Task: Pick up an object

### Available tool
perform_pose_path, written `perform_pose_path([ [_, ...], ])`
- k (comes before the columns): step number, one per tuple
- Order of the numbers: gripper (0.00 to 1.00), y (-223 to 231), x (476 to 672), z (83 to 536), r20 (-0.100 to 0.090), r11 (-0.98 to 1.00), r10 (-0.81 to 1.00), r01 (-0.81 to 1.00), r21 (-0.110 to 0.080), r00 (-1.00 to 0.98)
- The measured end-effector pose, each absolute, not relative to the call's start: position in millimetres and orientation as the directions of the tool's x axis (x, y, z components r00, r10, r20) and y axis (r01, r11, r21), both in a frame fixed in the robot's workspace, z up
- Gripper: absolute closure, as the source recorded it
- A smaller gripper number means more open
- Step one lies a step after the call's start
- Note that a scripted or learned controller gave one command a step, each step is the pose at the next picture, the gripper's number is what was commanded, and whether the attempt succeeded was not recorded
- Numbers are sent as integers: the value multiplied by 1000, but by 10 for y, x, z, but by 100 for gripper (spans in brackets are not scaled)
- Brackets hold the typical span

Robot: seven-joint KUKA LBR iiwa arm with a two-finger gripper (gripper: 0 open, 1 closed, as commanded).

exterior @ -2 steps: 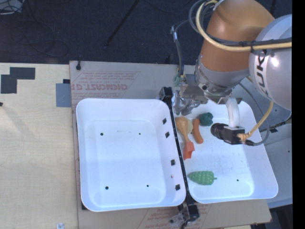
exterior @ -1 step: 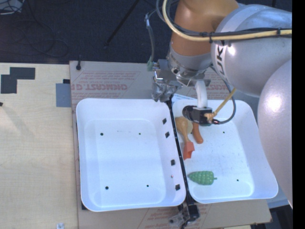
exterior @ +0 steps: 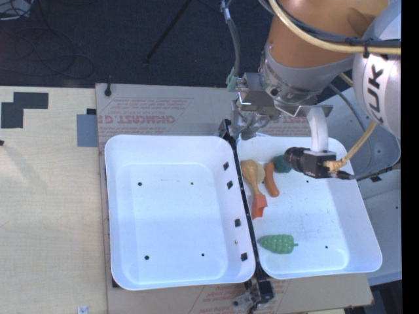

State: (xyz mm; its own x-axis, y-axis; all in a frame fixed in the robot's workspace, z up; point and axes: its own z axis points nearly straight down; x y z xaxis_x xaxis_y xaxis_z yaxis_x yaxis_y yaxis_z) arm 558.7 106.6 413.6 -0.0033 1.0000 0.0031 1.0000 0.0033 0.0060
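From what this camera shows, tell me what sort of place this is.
Probably a robotics lab bench set up for grasping trials. A KUKA arm hangs over two shallow white bins on a board, small toy foods such as a green bumpy piece lie in the right bin, and loose cables trail across the dark floor behind.

- I count two white bins: left bin [exterior: 124, 175], right bin [exterior: 353, 241].
- One arm [exterior: 314, 25] on my rig, one gripper [exterior: 245, 129] at the bins' top divider.
- Toys, all in the right bin, five as far as I can tell:
- one yellow-tan piece [exterior: 251, 173]
- one orange carrot-like piece [exterior: 270, 179]
- one red piece [exterior: 259, 205]
- one green bumpy piece [exterior: 277, 243]
- one dark teal piece [exterior: 282, 165], partly hidden, so I can't tell its kind.
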Motion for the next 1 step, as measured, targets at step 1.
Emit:
perform_pose_path([
  [1,100,1759,5065,4875,4,10,1000,1000,3,-10],
])
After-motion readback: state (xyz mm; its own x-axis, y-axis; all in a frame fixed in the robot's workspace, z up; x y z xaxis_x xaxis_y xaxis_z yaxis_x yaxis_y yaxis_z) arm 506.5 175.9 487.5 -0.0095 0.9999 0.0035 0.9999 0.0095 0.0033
